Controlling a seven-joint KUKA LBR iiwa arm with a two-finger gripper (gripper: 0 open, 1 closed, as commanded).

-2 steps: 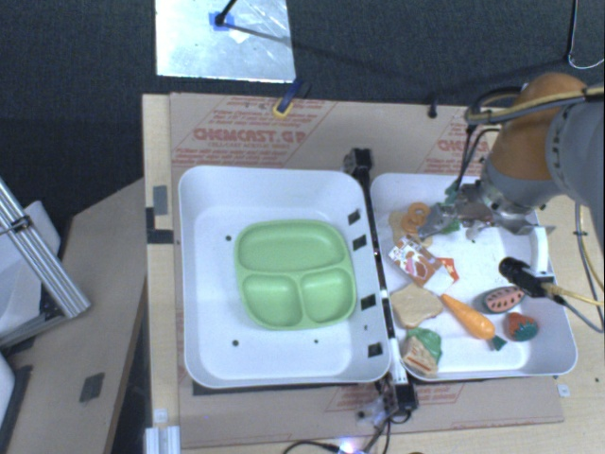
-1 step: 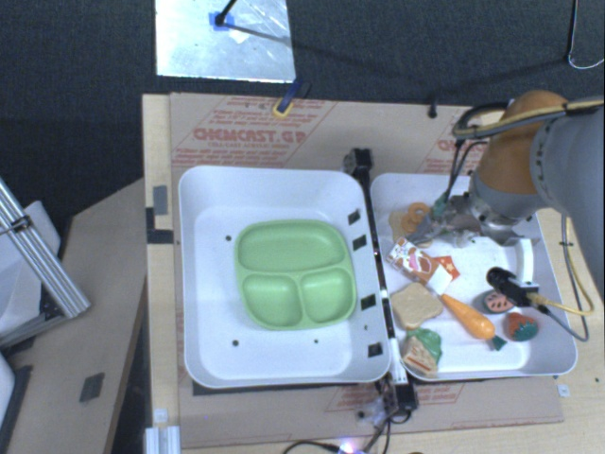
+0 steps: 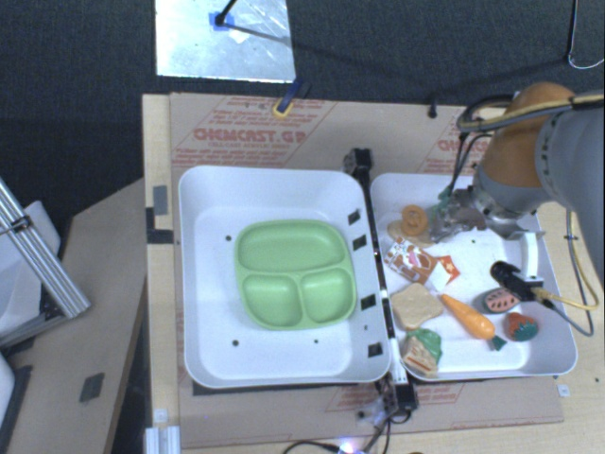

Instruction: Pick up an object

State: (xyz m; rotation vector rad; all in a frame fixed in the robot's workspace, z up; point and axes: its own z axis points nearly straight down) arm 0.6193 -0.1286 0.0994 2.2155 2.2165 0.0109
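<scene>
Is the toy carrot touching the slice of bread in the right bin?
Touching. In the camera view the carrot lies with its upper left end against the right edge of the bread slice, with no white bin floor showing between them.

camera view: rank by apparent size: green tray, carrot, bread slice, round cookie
1. green tray, by far the largest, in the left bin.
2. carrot and bread slice: too close to rank; the carrot is longer, the bread broader.
3. round cookie, smallest, beside the gripper.

Dark carpet-like floor; shiny sheet at top, maybe foil; tan bench; alu rails left.
</scene>
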